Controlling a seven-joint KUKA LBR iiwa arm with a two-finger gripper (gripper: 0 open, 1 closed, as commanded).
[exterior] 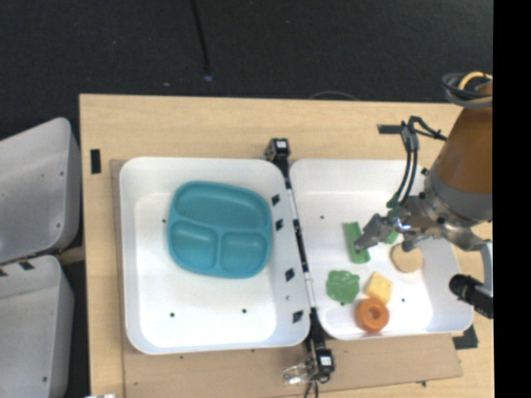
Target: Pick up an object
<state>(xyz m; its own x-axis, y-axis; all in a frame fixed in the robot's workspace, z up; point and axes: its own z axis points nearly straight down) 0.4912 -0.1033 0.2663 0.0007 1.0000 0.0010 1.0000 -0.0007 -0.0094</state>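
Several small objects lie in the right bin (332,181). A dark green oblong piece (356,243) sits near the bin's middle. Below it are a light green leafy piece (342,286), a yellow block (380,287) and an orange ring (372,314). A tan round piece (406,261) lies to the right of the oblong one. My gripper (392,232) hangs low over the bin, between the dark green piece and the tan one, close to both. Nothing can be seen held in it.
The left bin (141,305) holds a teal divided plate (221,229). A ridge with black clips (292,222) separates the two bins. The arm's orange band (469,152) and a cable (408,160) rise over the right bin's far right side.
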